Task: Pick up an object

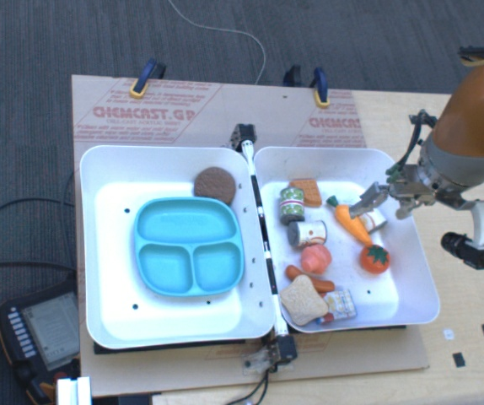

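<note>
Gripper fingers spread open, holding nothing. Carrot lies just below-left of the fingertips, possibly touching one, long axis diagonal toward the tomato in the right bin.

Two bins side by side on bench. Left bin: divided tray, round patty behind it. Right bin: carrot, tomato, can, bread slice at front.
</note>
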`<action>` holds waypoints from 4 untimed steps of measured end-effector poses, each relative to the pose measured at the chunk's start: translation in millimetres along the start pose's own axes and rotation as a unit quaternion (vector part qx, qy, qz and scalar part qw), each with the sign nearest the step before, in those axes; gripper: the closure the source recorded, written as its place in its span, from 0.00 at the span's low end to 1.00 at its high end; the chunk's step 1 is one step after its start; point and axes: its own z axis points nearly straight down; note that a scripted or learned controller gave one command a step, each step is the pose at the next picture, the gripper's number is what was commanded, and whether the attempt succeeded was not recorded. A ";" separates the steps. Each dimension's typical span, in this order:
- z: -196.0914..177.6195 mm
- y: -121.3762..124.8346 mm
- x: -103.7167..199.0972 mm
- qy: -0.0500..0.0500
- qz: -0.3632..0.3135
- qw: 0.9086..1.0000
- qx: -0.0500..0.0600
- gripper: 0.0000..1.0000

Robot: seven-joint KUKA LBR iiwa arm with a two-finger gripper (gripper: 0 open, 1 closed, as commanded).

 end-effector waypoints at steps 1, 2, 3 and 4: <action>91.6 13.6 58.4 0.000 0.000 1.000 0.000 0.00; 111.4 -71.3 86.9 -0.001 0.001 1.000 -0.005 0.00; 111.4 -71.4 88.1 -0.002 0.002 1.000 -0.005 0.00; 111.4 -71.4 89.5 -0.003 0.002 1.000 -0.006 0.00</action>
